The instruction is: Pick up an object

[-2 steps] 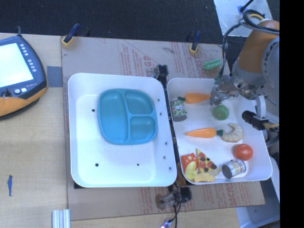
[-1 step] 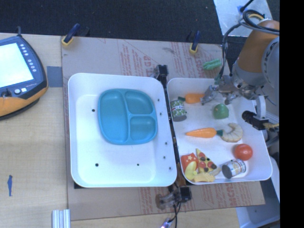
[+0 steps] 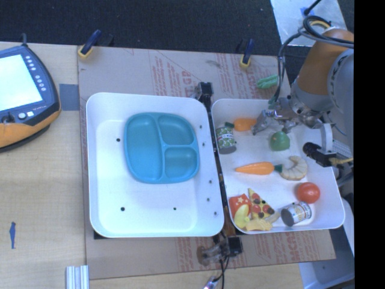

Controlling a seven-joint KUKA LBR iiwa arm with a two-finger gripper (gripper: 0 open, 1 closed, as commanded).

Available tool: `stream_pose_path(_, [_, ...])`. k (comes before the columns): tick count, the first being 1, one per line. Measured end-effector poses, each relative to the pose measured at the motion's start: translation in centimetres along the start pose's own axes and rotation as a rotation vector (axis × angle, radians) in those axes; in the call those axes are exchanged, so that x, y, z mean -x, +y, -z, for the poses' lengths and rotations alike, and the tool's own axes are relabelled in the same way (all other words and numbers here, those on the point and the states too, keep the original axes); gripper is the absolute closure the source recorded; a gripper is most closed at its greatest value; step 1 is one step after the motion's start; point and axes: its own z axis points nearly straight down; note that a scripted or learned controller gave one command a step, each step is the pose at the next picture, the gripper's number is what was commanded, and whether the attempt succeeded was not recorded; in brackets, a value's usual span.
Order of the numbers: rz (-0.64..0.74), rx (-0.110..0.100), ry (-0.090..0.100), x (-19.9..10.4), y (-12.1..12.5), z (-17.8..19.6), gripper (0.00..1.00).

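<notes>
A light wooden bench carries a brown cardboard sheet printed with red lettering. Two blue-and-yellow clamps pin its far edge, one at the left corner and one further right. A handheld control pendant, orange-bodied with a pale screen, rests on the bench's left side. Beyond the bench lies dark carpet.

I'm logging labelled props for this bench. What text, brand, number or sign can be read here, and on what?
Nothing can be read for certain.
Cardboard sheet: faint red print repeated along strips, too blurred to read.
Green-labelled can: label too small to read.
Silver can: label too small to read.
Pendant: bright white screen, no legible text.
</notes>
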Motion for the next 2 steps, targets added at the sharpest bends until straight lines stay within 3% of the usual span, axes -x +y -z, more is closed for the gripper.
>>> stream_pose_path(2, [0.002,-0.003,0.001,-2.3,0.0,0.0,0.0])
